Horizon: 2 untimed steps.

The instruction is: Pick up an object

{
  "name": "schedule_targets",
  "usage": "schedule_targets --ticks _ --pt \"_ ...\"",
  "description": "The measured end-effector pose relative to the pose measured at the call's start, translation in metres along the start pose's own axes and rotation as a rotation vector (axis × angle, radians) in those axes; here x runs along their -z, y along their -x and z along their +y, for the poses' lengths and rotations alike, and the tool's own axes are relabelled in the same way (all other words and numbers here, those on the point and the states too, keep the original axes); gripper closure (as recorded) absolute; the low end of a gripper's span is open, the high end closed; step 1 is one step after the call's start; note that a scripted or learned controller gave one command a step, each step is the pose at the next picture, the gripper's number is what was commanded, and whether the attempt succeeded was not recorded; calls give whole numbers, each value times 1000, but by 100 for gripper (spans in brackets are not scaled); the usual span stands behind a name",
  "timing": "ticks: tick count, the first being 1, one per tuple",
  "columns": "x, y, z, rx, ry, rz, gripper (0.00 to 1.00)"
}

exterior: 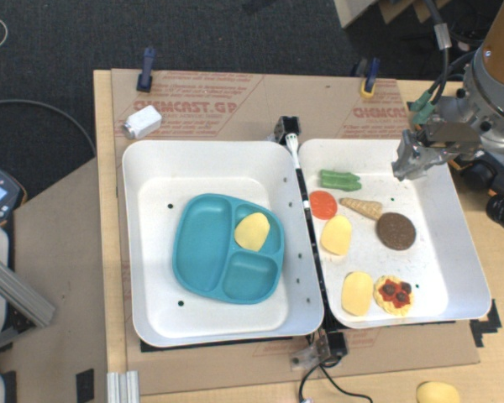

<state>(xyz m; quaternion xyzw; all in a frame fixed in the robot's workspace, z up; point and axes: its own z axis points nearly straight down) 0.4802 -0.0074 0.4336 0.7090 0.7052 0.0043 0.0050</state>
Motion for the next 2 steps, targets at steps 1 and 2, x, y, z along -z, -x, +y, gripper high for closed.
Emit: schedule_targets --ticks 1,2 --pt "46 -79 0 14 -5 4 100" --pt "-10 -42 -2 0 -20 0 100"
